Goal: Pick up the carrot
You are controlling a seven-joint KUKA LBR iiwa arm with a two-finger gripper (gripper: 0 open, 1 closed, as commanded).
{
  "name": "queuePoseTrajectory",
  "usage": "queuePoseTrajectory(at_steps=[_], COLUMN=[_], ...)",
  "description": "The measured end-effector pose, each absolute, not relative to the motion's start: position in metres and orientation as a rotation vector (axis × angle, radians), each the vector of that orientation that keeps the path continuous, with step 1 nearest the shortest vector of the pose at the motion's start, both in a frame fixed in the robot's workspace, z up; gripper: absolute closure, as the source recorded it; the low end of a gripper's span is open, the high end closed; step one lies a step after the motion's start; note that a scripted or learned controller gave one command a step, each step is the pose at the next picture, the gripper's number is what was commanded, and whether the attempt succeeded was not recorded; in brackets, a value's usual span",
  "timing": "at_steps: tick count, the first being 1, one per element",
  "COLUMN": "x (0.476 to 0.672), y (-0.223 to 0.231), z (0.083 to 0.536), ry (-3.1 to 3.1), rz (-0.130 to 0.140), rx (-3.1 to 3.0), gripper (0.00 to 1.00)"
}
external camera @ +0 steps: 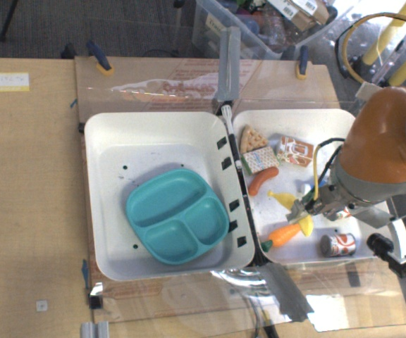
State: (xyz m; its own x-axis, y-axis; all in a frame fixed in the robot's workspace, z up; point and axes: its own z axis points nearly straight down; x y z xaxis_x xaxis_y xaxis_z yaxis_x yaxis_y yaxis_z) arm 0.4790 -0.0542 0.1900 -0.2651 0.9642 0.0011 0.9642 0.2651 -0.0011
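Note:
The carrot is orange with a yellow-green top and lies near the front left corner of the right bin, tip pointing left. My gripper hangs low over the bin, just above and right of the carrot's leafy end. The arm's orange band and wrist hide the bin's right part. Nothing shows as held.
In the right bin lie a yellow piece, a red sausage, a waffle, a small box, a carton and a can. The left bin holds a teal divided plate.

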Motion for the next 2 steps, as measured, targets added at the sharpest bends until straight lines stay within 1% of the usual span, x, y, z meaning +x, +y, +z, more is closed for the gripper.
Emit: queuePoseTrajectory(at_steps=[1,2], x=[0.482,0.479], y=[0.017,0.080], z=[0.231,0.242], ry=[-2.456,-2.393], rz=[-0.001,-0.001], rx=[-1.959,-2.036], gripper=[1.00,1.00])
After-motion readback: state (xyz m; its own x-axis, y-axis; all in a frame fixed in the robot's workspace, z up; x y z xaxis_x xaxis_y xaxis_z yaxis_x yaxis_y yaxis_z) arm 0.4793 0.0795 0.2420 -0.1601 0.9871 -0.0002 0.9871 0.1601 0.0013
